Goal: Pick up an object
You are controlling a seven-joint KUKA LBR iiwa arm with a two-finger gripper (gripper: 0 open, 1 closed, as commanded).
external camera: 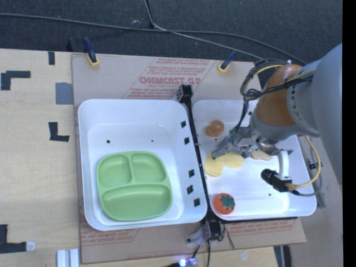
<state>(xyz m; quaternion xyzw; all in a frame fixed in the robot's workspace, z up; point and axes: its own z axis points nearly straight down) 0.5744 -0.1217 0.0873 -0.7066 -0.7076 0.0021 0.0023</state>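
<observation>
Gripper (225, 147) comes first for me: it sits low in the right bin (300, 207), its dark fingers pointing left toward the divider, and I can make out a narrow gap between them with nothing in it, so I read it as slightly open and carrying nothing. The fingertips hang just above the far edge of the pale yellow piece (222, 163), close enough that I cannot tell whether they touch it. Working from the near side outward, a red tomato-like toy (225, 203) lies at the near left of that bin, well apart from the fingers; then comes the yellow piece in the middle, and beyond it a small orange round item (214, 128) lies toward the far wall. In the left bin (89, 113) a green divided plate (133, 185) rests at the near side. By my judgement the pick is not yet made: nothing is lifted, and closing on the yellow piece and raising it remains to be done.
</observation>
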